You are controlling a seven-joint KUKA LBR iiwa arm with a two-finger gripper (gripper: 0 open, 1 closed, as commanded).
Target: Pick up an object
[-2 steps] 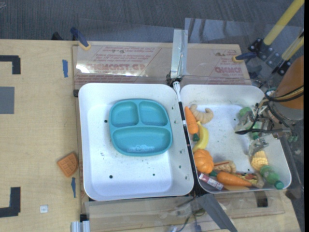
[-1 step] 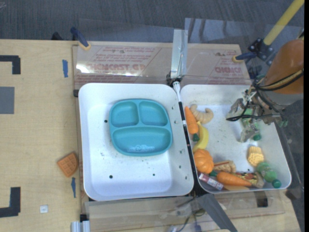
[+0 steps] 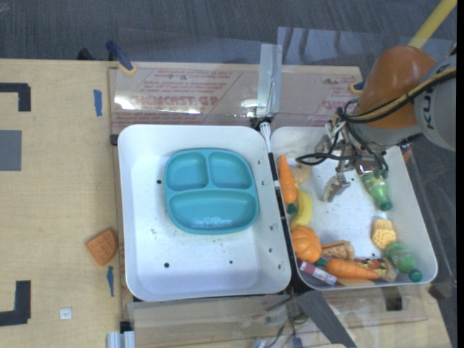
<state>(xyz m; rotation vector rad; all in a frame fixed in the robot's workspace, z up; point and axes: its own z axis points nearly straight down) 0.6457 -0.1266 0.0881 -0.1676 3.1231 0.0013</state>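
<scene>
Green bottle (image 3: 378,192): small, pale cap end up, lying in right bin (image 3: 424,223) near its far right side. Gripper (image 3: 348,178) just beside it; fingers spread, nothing between. Carrot (image 3: 288,180) along left wall.

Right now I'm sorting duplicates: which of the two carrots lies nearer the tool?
The carrot along the right bin's left wall, above the banana; the other lies by the bottom edge.
</scene>
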